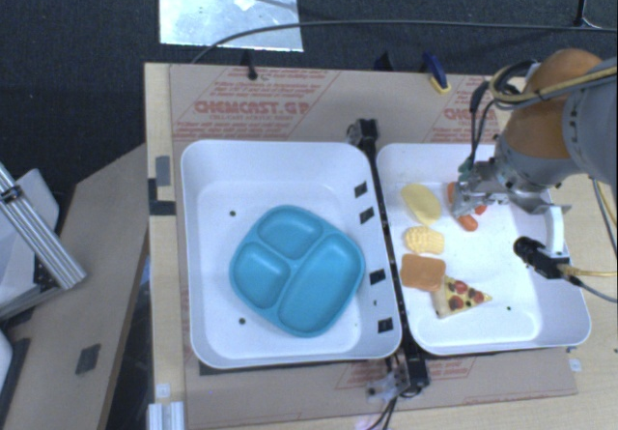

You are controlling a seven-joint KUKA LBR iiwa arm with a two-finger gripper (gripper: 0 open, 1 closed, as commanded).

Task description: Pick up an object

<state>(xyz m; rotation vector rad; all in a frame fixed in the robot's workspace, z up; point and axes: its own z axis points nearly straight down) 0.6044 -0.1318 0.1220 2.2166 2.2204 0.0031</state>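
Observation:
In the right bin (pixel 512 322) lie several toy foods: a pale yellow piece (pixel 421 202), a ridged yellow piece (pixel 424 241), an orange-brown square (pixel 422 272), a pizza slice (pixel 460 298) and a small red-orange piece (pixel 466 220). My gripper (pixel 469 198) is down in the upper part of that bin, right at the red-orange piece, which shows partly below and beside it. The grey arm with its orange band (pixel 546 119) comes in from the right.
The left bin (pixel 208 186) holds a blue divided plate (pixel 296 269). A black divider (pixel 379 225) runs between the bins. A black part of the arm (pixel 537 257) hangs over the right bin's right side. Cables run over the bench behind.

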